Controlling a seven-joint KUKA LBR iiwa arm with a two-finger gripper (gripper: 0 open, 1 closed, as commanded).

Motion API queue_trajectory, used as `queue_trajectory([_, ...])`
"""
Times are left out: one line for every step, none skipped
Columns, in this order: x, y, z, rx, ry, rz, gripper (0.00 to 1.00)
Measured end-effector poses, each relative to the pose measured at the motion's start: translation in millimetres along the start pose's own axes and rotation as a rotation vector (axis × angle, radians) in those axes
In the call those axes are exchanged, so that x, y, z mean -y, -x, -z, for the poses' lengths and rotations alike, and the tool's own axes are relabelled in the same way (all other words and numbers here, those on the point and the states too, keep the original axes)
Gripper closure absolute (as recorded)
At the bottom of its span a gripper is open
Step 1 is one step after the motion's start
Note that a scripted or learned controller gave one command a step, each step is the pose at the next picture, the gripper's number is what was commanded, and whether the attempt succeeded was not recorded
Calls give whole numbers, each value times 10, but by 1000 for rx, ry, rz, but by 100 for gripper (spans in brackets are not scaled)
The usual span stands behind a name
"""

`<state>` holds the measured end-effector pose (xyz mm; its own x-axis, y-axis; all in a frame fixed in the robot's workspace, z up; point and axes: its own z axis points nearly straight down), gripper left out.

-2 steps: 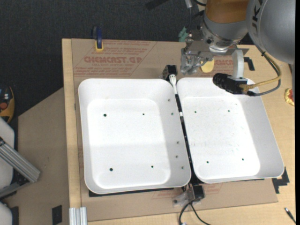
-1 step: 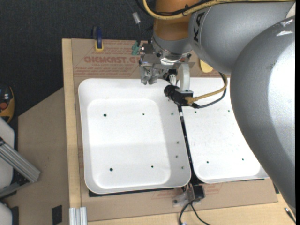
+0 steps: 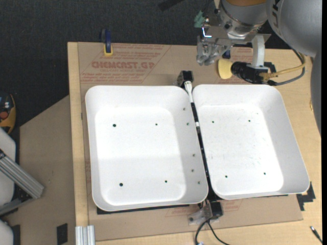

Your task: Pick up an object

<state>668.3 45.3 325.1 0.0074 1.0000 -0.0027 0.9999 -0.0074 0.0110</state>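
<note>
A blue clamp grips the table at its far left edge, the left bin lies nearer, the pincer hangs over the far edge, wide or narrow I cannot tell, beside the right bin

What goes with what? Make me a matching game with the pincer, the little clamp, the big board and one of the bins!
Things:
1. pincer
2. clamp
3. board
4. bin at the view's left

Descriptions:
A. white, with small dark dots inside
B. brown, with red letters printed on it
C. blue and yellow, at the board's far edge
D. shiny metal, hanging beyond the far rims of the bins

Pairs: 1-D, 2-C, 3-B, 4-A
</note>
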Motion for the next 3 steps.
queue_trajectory([44, -1100, -392, -5, -15, 16, 100])
queue_trajectory([15, -765, 76, -3, -3, 5, 100])
queue_trajectory([174, -1353, -627, -3, -18, 12, 100])
